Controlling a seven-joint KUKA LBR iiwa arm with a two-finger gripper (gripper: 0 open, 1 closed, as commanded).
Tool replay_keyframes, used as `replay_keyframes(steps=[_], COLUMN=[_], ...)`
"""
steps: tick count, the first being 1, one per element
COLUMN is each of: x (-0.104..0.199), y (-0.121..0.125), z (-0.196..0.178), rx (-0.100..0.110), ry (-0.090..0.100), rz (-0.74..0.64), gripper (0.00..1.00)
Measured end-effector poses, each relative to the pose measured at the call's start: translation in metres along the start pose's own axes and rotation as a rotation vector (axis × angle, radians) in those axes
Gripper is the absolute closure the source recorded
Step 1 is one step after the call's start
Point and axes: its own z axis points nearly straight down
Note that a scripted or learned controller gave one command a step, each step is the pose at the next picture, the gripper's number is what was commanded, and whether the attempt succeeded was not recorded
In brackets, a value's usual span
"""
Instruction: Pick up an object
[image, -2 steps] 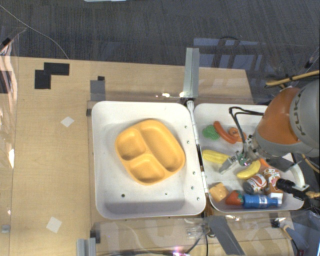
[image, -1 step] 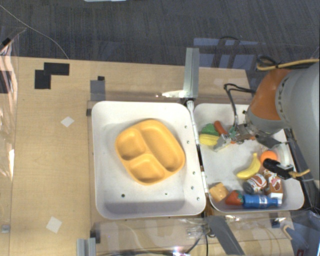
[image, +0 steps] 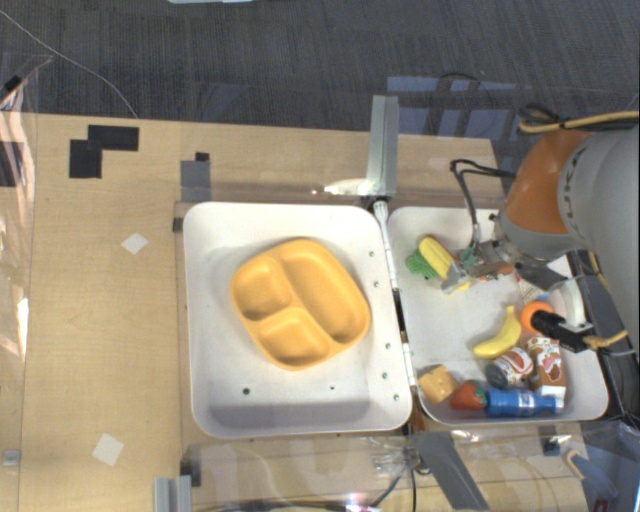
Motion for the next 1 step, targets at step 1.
replay_keyframes(steps=[1], x=[0.0953], y=[0.0372], z=[-0.0863], rx=[0.008], ry=[0.011], rz=[0.198], gripper=[1.0])
